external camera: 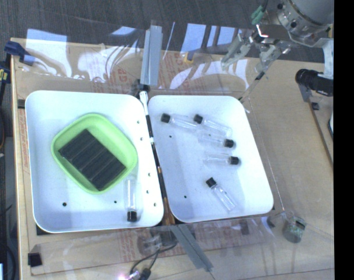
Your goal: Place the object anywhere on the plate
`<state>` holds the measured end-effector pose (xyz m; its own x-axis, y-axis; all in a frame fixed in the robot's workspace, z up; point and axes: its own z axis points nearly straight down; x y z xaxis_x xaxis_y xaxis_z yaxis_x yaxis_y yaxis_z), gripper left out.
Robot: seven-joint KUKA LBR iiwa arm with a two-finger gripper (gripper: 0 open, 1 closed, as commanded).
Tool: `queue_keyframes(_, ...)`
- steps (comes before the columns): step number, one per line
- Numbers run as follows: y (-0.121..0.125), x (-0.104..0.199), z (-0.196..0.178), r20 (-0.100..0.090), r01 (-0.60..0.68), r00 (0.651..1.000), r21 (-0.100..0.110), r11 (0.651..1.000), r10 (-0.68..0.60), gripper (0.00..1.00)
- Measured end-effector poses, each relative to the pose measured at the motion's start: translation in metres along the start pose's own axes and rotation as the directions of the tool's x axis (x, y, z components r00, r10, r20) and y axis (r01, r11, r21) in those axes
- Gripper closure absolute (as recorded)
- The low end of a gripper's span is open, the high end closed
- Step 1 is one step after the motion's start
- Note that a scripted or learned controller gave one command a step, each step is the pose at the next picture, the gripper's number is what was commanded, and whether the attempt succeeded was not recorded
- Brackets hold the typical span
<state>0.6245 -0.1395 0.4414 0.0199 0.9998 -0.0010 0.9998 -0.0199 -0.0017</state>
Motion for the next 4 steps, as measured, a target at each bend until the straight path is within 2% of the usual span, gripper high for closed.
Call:
queue_keyframes(1, 0.034, -0.068, 0.0, 0.0, -0.11, 0.994, 0.0, 0.994, 0.11, 0.0)
queue_keyframes(2, 0.034, -0.064, 0.0, -0.002, -0.127, 0.992, 0.003, 0.992, 0.127, 0.0)
queue_keyframes(3, 0.011, -0.067, 0.0, -0.001, -0.232, 0.973, 0.004, 0.973, 0.232, 0.0)
queue_keyframes(4, 0.034, -0.061, -0.001, -0.002, -0.191, 0.982, -0.002, 0.982, 0.191, 0.0)
